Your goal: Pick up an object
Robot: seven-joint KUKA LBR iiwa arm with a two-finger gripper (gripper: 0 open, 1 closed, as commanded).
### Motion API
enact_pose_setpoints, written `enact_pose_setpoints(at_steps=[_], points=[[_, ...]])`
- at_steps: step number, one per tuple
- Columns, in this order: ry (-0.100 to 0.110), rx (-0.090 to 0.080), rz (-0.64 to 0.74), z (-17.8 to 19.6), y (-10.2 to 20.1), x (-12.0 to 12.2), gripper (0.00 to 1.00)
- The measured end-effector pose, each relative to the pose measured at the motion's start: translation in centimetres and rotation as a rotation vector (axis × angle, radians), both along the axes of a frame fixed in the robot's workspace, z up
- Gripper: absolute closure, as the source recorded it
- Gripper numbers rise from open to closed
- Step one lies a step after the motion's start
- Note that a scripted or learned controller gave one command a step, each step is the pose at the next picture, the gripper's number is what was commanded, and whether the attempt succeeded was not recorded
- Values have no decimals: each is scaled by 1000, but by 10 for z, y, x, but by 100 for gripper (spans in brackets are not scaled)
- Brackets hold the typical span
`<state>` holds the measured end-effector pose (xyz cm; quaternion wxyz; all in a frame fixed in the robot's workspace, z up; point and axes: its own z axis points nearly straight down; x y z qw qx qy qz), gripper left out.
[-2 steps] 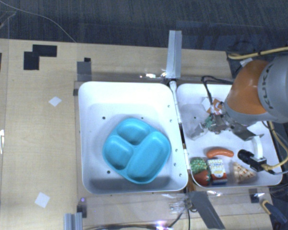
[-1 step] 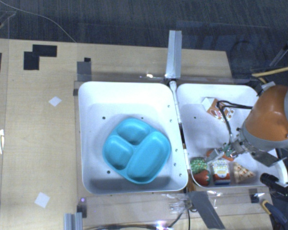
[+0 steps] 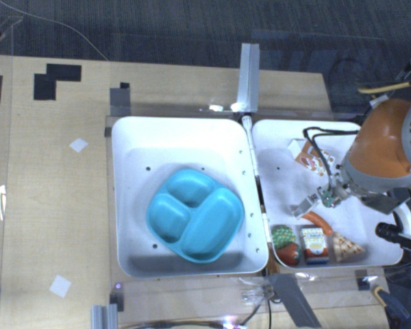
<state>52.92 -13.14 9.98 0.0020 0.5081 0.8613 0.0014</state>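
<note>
We see two white bins side by side on a tan worktop (image 3: 48, 204). The left bin (image 3: 133, 156) holds a blue plate (image 3: 195, 214) with three sections, and it sits tilted.

The right bin (image 3: 277, 163) holds small toy foods. Along its near edge sit a green and red piece (image 3: 283, 244), a little box (image 3: 314, 244) just beside it, and a pizza slice (image 3: 346, 247) next to that. A small orange piece (image 3: 318, 220) lies just above the box. A small packet (image 3: 309, 157) lies further back in this bin.

The grey arm with its orange band (image 3: 378, 142) reaches in from the right. Its gripper (image 3: 308, 206) is low over the right bin, near the orange piece. We cannot tell if its jaws are spread or pressed together.
</note>
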Motion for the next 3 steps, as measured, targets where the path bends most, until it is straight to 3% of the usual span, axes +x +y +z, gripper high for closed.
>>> enact_pose_setpoints(at_steps=[1, 2, 3], points=[[-14, 1, -537, -10, 26, -36, 0], [-20, 2, -537, 1, 25, -33, 100], [2, 2, -632, 119, 81, -30, 100]])
